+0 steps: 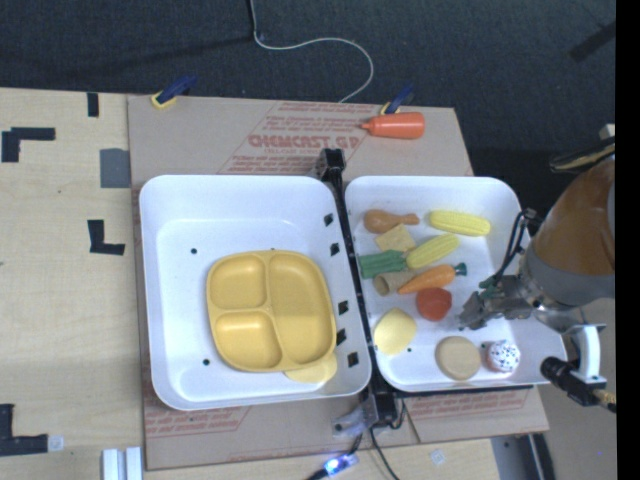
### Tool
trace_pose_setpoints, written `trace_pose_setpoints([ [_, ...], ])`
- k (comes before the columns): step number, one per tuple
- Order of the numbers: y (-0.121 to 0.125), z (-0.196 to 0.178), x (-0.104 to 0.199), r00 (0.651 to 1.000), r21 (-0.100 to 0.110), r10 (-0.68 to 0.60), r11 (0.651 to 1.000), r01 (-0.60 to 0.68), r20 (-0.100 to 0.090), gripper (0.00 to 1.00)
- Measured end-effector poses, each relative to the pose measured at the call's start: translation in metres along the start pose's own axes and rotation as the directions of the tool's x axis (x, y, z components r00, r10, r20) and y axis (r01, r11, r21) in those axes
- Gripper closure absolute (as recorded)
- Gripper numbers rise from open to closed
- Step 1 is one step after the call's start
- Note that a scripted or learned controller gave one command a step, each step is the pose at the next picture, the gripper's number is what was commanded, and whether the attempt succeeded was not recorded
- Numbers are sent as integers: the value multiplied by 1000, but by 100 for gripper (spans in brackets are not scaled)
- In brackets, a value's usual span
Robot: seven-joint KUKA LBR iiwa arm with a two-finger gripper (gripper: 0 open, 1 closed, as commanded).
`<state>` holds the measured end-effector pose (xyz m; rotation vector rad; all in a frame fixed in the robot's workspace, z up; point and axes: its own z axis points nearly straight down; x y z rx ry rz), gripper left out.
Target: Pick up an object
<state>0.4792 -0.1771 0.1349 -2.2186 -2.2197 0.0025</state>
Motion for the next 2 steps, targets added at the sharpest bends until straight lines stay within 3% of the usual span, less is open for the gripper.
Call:
trace_pose_setpoints([
  [2,-7,-89,-3,1000,-1,-2,1000,2,1,100],
])
